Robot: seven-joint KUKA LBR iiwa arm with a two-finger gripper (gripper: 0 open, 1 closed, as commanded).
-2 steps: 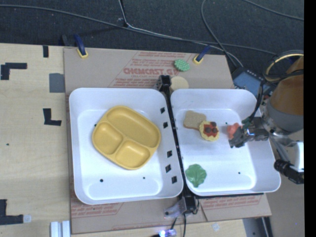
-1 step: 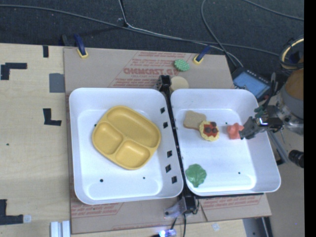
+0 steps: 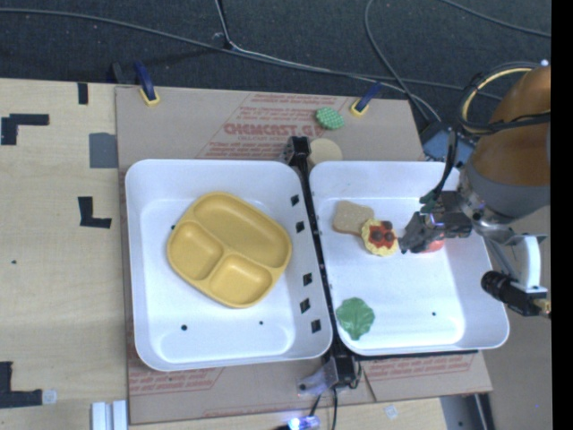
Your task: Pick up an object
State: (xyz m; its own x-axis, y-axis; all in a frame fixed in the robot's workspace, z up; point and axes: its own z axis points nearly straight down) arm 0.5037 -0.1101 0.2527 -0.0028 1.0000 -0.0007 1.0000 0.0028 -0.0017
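Note:
In the right bin [image 3: 448, 325] lie a tan bread-like piece [image 3: 350, 216], a small yellow pizza-like toy with red spots [image 3: 380, 237] and a green leafy toy [image 3: 355, 316]. My gripper [image 3: 421, 234] hangs low over the right bin, just right of the yellow toy. A small red thing [image 3: 434, 245] shows right under the gripper; whether it is between the fingers I cannot tell. The grey arm with its orange band [image 3: 524, 97] comes in from the right.
A yellow divided plate [image 3: 229, 249] lies in the left bin [image 3: 152, 330]. A black divider [image 3: 309, 240] runs between the bins. A green waffle toy [image 3: 329, 117] and a tan disc [image 3: 324, 150] lie on the cardboard behind them. Cables cross the dark floor at the back.

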